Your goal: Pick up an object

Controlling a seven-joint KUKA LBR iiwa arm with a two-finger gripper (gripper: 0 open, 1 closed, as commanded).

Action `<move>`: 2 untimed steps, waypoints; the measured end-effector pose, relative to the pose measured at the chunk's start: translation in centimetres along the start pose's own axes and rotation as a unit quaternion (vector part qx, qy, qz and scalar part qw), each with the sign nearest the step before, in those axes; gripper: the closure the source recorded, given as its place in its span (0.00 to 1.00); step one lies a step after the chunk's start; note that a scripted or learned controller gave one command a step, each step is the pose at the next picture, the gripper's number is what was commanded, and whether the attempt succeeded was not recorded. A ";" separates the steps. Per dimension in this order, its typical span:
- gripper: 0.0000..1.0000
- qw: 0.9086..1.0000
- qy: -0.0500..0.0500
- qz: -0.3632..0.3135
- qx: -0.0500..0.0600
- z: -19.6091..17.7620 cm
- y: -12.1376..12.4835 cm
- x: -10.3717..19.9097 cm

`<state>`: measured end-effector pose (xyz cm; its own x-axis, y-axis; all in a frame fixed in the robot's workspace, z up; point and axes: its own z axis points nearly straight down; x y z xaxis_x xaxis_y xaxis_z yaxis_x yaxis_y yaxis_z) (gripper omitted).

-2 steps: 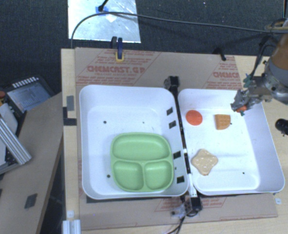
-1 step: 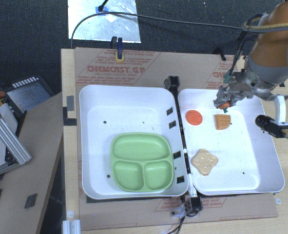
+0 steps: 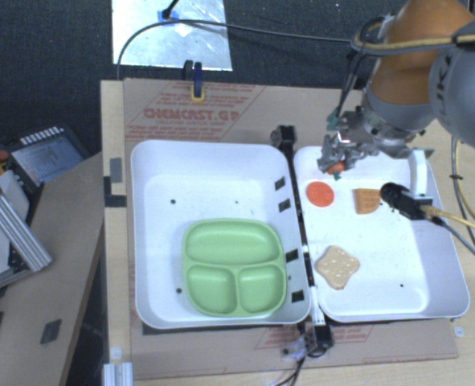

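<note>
Nearest us, left bin [image 3: 153, 215] holds a green divided plate [image 3: 235, 266]. Right bin [image 3: 438, 292]: beige toast [image 3: 337, 266] near, brown cracker [image 3: 366, 200], red disc [image 3: 320, 194] smallest. Gripper [image 3: 336, 164] hovers beyond the disc; its grip we cannot tell.

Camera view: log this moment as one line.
gripper over right bin's far-left corner | nothing seen held | red disc just below | green tray in left bin

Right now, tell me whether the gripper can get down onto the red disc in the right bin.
Probably yes. The gripper hangs over the right bin, just above and beside the red disc. The disc lies flat with nothing on it; the toast-coloured piece sits apart to its right.
</note>
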<state>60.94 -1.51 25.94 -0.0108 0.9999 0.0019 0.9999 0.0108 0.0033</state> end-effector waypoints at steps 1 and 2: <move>1.00 1.000 0.000 0.000 0.001 1.9 1.8 5.5; 1.00 1.000 0.000 0.001 0.001 3.6 2.9 10.4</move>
